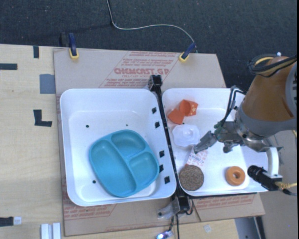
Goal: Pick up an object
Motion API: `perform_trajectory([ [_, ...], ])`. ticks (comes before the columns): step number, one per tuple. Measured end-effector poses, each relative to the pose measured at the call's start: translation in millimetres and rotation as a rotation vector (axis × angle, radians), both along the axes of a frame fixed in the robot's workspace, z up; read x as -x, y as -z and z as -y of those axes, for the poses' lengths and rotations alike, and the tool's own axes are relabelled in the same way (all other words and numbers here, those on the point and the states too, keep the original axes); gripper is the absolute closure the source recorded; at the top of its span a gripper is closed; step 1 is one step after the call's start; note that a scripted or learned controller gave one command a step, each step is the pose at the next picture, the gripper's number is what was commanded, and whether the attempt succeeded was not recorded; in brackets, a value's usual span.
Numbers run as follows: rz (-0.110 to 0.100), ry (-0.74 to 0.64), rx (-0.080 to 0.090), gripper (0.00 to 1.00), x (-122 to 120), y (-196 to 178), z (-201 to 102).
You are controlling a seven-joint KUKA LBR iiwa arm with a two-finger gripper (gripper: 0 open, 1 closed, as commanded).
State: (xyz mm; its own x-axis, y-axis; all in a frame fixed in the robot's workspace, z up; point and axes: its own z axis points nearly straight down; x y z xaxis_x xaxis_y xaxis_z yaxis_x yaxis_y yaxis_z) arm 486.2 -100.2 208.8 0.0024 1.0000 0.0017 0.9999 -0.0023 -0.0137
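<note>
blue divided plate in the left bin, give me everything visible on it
The blue divided plate looks like matte light-blue plastic, rounded in outline, with raised ridges splitting it into three compartments: one large along its left side, two smaller at upper right and right. All three hold nothing. It lies face up on the floor of the left bin, turned at an angle to the bin walls, towards the lower right of that bin. Its lower right edge sits close to the bin wall; contact there cannot be told. The gripper is in the other bin.
</note>
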Motion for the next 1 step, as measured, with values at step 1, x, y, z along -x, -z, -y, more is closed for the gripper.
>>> perform_trajectory([
  [1,0.012,-0.003,0.002,0.0,-2.8,-5.3,-0.1],
])
